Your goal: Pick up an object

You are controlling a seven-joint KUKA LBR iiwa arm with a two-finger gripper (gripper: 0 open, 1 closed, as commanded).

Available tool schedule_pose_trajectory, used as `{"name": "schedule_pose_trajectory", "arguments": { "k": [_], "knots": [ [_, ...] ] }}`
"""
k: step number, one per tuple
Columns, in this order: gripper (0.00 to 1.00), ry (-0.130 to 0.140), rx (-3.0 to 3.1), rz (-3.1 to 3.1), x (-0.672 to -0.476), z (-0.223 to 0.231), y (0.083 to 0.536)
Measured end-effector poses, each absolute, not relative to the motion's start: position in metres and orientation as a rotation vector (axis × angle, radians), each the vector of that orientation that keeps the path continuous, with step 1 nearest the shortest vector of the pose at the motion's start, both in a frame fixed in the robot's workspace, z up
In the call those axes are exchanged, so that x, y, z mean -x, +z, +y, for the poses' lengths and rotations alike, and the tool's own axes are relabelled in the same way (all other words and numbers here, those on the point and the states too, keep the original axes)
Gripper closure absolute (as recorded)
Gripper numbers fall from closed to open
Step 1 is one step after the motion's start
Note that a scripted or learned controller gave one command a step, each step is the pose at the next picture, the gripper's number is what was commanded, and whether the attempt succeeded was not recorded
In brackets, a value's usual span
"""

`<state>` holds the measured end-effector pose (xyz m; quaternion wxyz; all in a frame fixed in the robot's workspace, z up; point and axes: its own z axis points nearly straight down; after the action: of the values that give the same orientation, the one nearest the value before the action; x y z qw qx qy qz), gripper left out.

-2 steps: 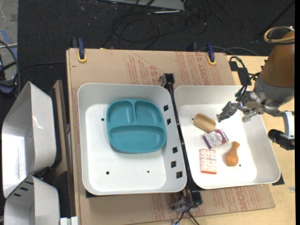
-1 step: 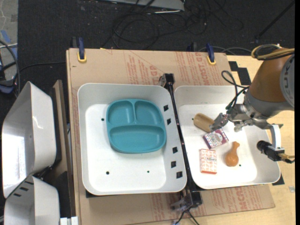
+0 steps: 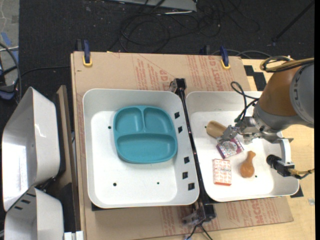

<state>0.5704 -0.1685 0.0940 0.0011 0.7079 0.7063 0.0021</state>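
the left bin (image 3: 100,149) holds a teal divided plate (image 3: 145,134), apart from the work; the right bin (image 3: 215,101) gathers small graspables within the arm's reach. the gripper (image 3: 234,135) hangs over a crinkled foil packet (image 3: 230,147), beside a tan cylinder (image 3: 216,129), a red-printed box (image 3: 222,172) and a toy drumstick (image 3: 247,165); whether it grips, i cannot tell.

The grey arm (image 3: 285,101) reaches in from the right, claw (image 3: 234,134) lowered.

Teal divided plate (image 3: 145,135) in the left white bin (image 3: 95,149); brown board (image 3: 150,66) beneath, dark cable-strewn floor (image 3: 50,24) around.
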Motion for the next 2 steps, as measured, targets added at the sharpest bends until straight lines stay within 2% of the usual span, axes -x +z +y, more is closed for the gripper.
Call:
{"name": "schedule_pose_trajectory", "arguments": {
  "k": [1, 2],
  "knots": [
    [1.0, 0.012, -2.215, 2.211, -0.573, -0.169, 0.108],
    [1.0, 0.005, -2.215, 2.219, -0.576, -0.176, 0.17]
  ]
}}
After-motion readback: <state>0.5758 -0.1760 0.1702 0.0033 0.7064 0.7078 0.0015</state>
